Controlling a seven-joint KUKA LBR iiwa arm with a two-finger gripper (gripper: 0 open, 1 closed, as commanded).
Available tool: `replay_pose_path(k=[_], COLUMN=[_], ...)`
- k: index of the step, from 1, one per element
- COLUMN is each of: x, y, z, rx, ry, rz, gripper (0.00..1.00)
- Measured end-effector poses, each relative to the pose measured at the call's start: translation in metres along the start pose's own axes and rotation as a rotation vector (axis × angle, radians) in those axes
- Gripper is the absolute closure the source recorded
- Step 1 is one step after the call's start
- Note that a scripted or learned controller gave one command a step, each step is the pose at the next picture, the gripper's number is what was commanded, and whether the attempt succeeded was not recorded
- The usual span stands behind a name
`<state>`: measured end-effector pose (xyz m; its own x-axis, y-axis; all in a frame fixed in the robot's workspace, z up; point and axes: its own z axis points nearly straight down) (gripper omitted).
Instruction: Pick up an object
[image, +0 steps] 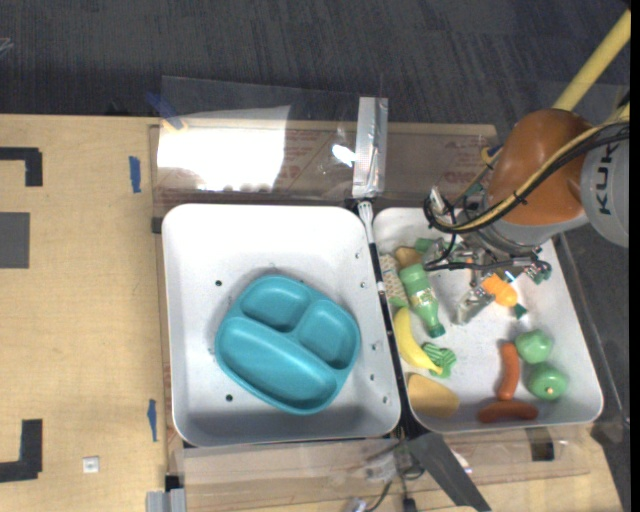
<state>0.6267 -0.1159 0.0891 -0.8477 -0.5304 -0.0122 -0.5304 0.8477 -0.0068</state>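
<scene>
My gripper (482, 296) hangs low over the upper middle of the right bin (585, 345), under the grey wrist and its orange band (535, 165). A small orange toy (499, 290) lies right against it; whether it is gripped cannot be made out. To the gripper's left stands a tilted green bottle (425, 302). Below that are a yellow banana (407, 342) and a green leafy piece (439, 356). Two green apples (536, 346) (548, 381), an orange-red sausage (510, 367), a dark red sausage (507, 410) and a tan piece (432, 394) fill the bin's lower part.
The left bin (195, 250) holds a teal divided plate (288, 342). A clear plastic sheet with a taped strip (369, 148) lies behind the bins. Cables (455, 212) loop off the wrist above the right bin's top edge. The wooden bench (75, 300) stretches to the left.
</scene>
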Motion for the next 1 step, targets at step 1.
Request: replay_pose_path(k=[1], x=[0.0761], y=[0.0271], z=[-0.0019], rx=[0.0], ry=[0.002], rz=[-0.153], gripper=[0.0])
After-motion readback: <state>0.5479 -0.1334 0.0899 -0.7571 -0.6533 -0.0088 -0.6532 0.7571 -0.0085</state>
